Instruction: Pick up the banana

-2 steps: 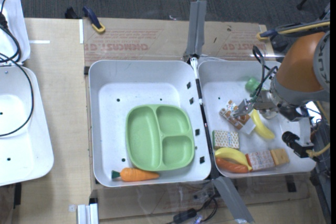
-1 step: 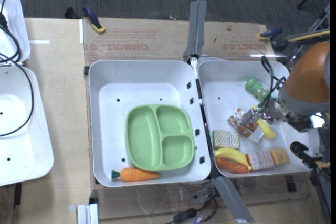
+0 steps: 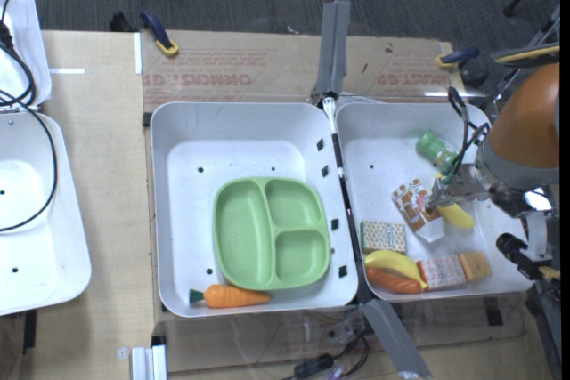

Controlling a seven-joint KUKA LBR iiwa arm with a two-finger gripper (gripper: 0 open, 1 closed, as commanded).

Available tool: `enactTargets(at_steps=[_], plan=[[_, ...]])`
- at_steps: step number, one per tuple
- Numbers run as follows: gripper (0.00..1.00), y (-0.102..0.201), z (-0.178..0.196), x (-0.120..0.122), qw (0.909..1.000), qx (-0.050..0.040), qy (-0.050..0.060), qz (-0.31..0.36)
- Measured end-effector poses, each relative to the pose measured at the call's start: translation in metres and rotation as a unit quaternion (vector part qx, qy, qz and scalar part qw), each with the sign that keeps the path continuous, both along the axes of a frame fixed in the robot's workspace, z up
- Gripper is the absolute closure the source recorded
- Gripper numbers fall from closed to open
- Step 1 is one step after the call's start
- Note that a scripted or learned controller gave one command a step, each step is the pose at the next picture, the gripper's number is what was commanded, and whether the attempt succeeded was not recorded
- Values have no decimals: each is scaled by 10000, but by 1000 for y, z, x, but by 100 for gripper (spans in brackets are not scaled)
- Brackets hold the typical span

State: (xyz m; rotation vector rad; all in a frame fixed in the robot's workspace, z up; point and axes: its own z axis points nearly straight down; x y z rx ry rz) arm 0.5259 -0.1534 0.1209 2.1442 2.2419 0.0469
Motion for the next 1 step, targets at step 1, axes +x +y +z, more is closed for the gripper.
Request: enactTargets(at_steps=[1], plan=[[100,84,70,-17,9958,41,257,-883]])
